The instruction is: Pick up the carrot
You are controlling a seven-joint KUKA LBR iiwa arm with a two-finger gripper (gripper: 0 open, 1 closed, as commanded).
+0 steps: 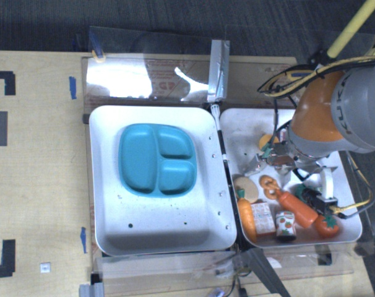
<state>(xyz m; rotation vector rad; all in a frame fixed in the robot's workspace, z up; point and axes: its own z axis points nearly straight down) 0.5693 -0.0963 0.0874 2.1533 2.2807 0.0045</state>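
You'll see the carrot (297,207), long, orange and smooth, lying flat and slanted in the right bin (351,231), one end up by a pretzel (269,187), the other down toward a tomato (328,226).

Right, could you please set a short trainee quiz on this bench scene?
1. True or false: the carrot lies in the left bin.
2. The tool hangs over: A) the blue plate; B) the right bin; C) the bare bench outside both bins.
3. Fill in: the blue plate has ___ compartments.

Key: 1 false, it lies in the right bin among other toy foods; 2 B; 3 three.
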